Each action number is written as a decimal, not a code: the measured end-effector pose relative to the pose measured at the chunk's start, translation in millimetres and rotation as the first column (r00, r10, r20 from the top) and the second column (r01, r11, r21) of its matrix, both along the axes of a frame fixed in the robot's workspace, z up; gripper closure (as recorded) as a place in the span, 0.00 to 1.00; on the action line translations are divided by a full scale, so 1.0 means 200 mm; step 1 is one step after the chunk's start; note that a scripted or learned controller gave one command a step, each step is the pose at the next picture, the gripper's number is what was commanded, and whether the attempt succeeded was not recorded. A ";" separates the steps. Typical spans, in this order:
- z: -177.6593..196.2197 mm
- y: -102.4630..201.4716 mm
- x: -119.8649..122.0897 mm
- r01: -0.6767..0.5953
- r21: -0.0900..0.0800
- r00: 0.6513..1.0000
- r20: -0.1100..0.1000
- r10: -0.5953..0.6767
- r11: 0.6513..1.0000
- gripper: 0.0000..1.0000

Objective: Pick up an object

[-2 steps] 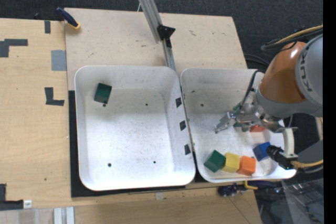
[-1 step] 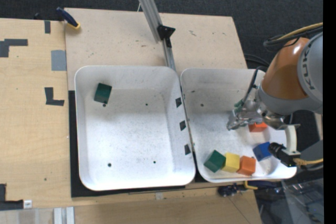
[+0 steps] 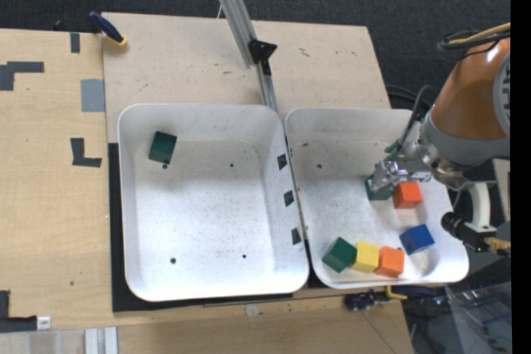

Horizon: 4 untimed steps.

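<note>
1. The arm (image 3: 469, 108) enters from the right side of the camera view, with its orange band above the right bin (image 3: 332, 137).
2. The gripper (image 3: 387, 178) sits low over the right-hand part of the right bin, between the bin's centre and its right wall.
3. A small dark green piece (image 3: 377, 191) lies directly under the gripper tip. Whether it is a block or part of the tool cannot be told.
4. How far the end effector stands open cannot be told from this view, nor whether it has hold of anything.
5. An orange block (image 3: 407, 195) rests on the bin floor just beside the gripper, on its right. Contact between the two cannot be confirmed.
6. A blue block (image 3: 416, 239) lies nearer the front right corner of the same bin.
7. Along the front wall of the right bin three blocks stand in a row, touching or nearly so: a green block (image 3: 338, 254), a yellow block (image 3: 365, 255) and a second orange block (image 3: 391, 260).
8. The left bin (image 3: 207, 278) holds one dark green block (image 3: 163, 147) near its back left corner, well apart from the arm.
</note>
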<state>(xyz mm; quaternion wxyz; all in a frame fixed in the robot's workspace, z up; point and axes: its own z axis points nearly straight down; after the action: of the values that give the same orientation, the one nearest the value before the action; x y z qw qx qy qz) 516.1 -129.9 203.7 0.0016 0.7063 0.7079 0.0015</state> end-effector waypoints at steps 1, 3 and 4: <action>0.24 -0.04 0.03 0.001 -0.001 1.000 0.000 -0.001 1.000 1.00; 0.23 0.22 0.16 -0.004 0.001 1.000 -0.007 0.004 1.000 1.00; 0.16 0.43 0.28 -0.003 0.000 1.000 -0.006 0.003 1.000 1.00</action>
<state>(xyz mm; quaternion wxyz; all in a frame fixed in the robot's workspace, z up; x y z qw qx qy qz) 572.4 -43.3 235.7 -0.0003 0.7054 0.7088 -0.0007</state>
